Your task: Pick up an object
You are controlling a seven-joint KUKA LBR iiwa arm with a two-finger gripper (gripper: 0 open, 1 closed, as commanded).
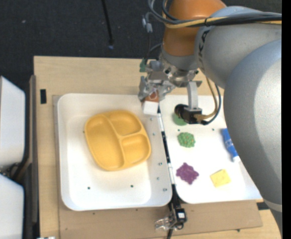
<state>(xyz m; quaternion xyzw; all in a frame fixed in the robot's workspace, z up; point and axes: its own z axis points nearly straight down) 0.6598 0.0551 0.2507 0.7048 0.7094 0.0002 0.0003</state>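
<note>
Bench (46, 73) of pale wood carries two shallow white bins side by side, seen from above at a slant. The left bin (70, 183) holds a yellow divided plate (117, 139) with three compartments, lying flat near the bin's centre and slightly toward twelve o'clock. The right bin (205, 195) holds several small things: a green bumpy piece (186, 139) near its centre, a purple piece (187, 173) toward six o'clock of that, a yellow block (220, 178) toward four o'clock, and a blue object (228, 143) at three o'clock, partly hidden under the arm. A darker green round piece (178, 117) lies toward twelve o'clock of the bumpy one, touching or just beside a black part hanging from the arm. The grey arm (249, 83) with its orange band (187, 19) reaches in from three o'clock and covers much of the right bin's far side. The gripper (151, 99) hangs over the divide between the two bins, at the twelve o'clock end of that seam. A small white block (150, 108) with a reddish-orange patch just above it sits right at the fingertips; whether it is pinched between them or merely beneath them cannot be told, and the fingers' spread is too cluttered to read.
</note>
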